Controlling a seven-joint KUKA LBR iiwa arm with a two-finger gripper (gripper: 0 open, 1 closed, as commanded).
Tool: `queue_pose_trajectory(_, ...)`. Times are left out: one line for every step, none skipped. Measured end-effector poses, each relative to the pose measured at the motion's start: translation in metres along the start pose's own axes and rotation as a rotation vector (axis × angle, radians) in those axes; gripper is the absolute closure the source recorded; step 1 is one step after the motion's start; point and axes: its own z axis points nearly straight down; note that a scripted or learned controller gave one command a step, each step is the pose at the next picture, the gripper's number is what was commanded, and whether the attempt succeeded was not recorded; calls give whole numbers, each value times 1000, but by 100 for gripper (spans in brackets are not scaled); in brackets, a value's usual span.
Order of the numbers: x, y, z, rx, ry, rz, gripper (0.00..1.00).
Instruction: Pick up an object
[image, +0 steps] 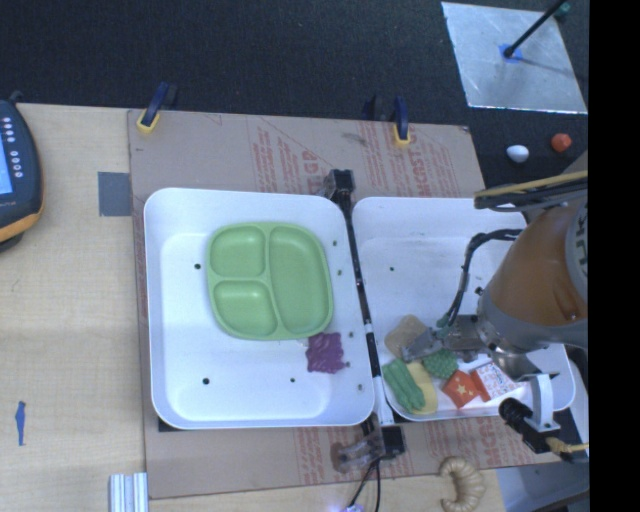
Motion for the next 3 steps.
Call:
queue_pose_trajectory(1,3,-11,-1,2,-7,100)
queue_pose_trajectory(-37,22,-96,-7,-4,-2,100)
queue_pose_trajectory(-34,20,-91,1,-1,-4,0)
